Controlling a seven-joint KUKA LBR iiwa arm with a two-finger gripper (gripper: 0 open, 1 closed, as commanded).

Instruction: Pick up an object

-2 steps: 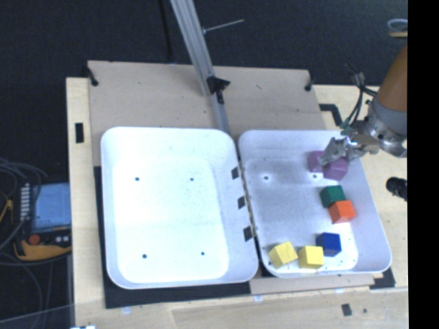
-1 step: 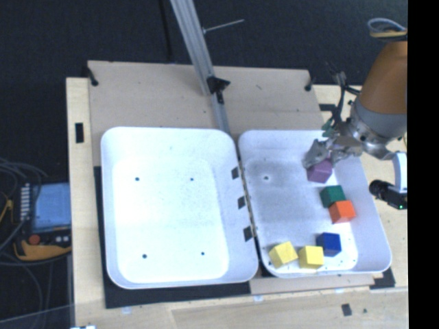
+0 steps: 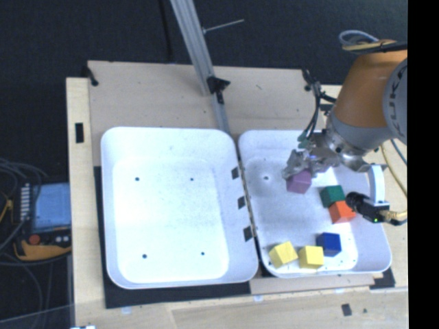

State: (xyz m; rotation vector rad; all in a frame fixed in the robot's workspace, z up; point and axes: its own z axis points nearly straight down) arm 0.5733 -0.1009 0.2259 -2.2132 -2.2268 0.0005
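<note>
Over the right bin (image 3: 384, 256), near the table's right edge, I've got the arm (image 3: 367, 98) reaching in, with my claw (image 3: 302, 170) low above the bin's upper middle. A purple block (image 3: 299, 181) sits right at the claw tips, touching or just under them. I can't tell if the claw is spread or pinching the block, since the wrist hides the tips.

Other blocks, same bin: a green block (image 3: 333, 195) near the right wall, with an orange block (image 3: 341, 212) just below and touching it. A blue block (image 3: 330, 242) sits toward the front right corner. Two yellow blocks line the front wall, one (image 3: 283, 253) left and one (image 3: 311, 256) right, just beside each other, the right one close to the blue.

My left bin (image 3: 113, 184) sits beside the right one, rims touching at the table's middle. A metal pole (image 3: 199, 53) slants up from the back edge between the bins.
</note>
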